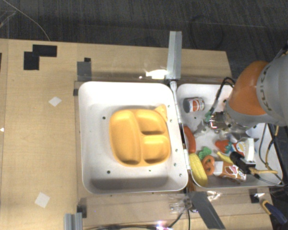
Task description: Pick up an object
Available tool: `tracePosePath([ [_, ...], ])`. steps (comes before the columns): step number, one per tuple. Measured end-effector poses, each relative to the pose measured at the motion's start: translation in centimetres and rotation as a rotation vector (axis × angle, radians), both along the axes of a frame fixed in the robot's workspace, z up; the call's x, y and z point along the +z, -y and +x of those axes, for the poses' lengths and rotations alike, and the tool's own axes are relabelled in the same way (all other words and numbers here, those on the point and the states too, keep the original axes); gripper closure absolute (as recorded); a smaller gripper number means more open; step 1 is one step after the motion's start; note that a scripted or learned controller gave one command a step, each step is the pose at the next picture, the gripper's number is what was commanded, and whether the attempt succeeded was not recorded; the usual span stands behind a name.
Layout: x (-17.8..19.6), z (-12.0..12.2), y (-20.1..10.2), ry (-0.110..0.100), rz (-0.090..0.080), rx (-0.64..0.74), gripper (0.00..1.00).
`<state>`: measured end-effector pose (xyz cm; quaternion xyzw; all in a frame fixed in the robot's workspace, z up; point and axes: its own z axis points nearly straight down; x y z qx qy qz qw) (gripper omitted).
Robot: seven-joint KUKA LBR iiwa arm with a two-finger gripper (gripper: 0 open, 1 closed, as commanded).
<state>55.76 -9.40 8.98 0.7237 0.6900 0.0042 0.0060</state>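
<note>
The right bin (201,91) holds several small things. A red and white can (193,104) lies near its far left corner. A red sausage-shaped piece (190,140) rests along the left wall, and a yellow corn cob (198,166) lies at the near left. Beside the corn are a green piece (205,152) and a small orange piece (209,163). A red piece (222,144) and a thin yellow piece (224,157) lie further right. My gripper (214,123) hangs low over the middle of this bin, just right of the can and above the red piece.
The left bin (91,128) holds a yellow divided tray (137,135). A printed packet (230,172) lies at the right bin's near edge. The grey and orange arm (247,97) covers the right bin's right side. A metal post (174,56) stands behind the two bins.
</note>
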Motion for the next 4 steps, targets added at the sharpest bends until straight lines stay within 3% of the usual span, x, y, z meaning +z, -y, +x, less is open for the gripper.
tracePosePath([
  [1, 1.3, 0.3, 0.0, 0.009, -0.001, 0.001, 1.00],
  [2, 7.9, 0.5, 1.7, -0.005, 0.001, 0.000, 1.00],
  [3, 3.4, -5.6, 4.6, -0.012, 0.001, 0.144, 1.00],
  [4, 0.0, -6.7, 10.7, -0.002, -0.003, 0.155, 1.00],
])
